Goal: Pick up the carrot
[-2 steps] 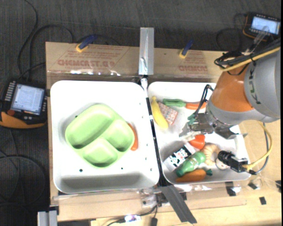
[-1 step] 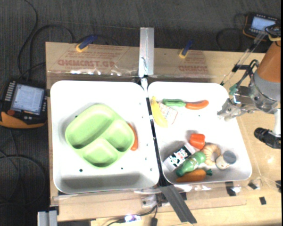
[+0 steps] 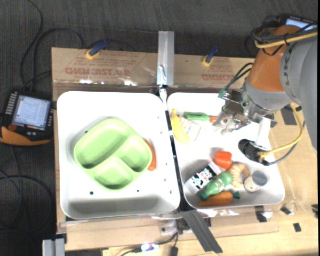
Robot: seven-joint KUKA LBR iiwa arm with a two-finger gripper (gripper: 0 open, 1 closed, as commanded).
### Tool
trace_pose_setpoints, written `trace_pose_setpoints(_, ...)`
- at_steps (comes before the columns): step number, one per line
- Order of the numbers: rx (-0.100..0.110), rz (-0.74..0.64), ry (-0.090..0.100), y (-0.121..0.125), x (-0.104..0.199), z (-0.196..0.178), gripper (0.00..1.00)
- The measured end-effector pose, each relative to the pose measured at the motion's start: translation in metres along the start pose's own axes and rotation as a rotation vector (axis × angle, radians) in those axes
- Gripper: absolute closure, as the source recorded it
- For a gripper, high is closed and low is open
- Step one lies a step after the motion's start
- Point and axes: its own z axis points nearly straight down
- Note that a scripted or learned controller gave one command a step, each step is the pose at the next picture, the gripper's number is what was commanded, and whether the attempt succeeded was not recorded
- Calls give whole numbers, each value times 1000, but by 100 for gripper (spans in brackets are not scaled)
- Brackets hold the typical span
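The carrot (image 3: 218, 199), orange with a small green top at its right end, lies along the front wall of the right bin (image 3: 272, 193). It rests just below a green bottle-shaped toy (image 3: 215, 185). My gripper (image 3: 229, 122) hangs over the back part of the right bin, well behind the carrot and apart from it. Just left of the gripper lies a slim green piece with an orange tip (image 3: 196, 116).
Around the carrot lie an orange-red pepper (image 3: 223, 158), a black-and-white card (image 3: 202, 177), a tan bread-like piece (image 3: 238, 170) and a grey cup (image 3: 258, 179). A yellow piece (image 3: 178, 128) lies by the right bin's left wall. The left bin (image 3: 69, 196) holds a green divided plate (image 3: 113, 152) with a small orange thing (image 3: 151, 158) at its right edge.
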Motion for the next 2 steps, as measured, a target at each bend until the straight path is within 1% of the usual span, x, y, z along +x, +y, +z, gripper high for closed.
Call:
trace_pose_setpoints(1,1,-344,1,-79,48,34,100)
trace_pose_setpoints(2,-3,-388,-2,-34,-7,-16,100)
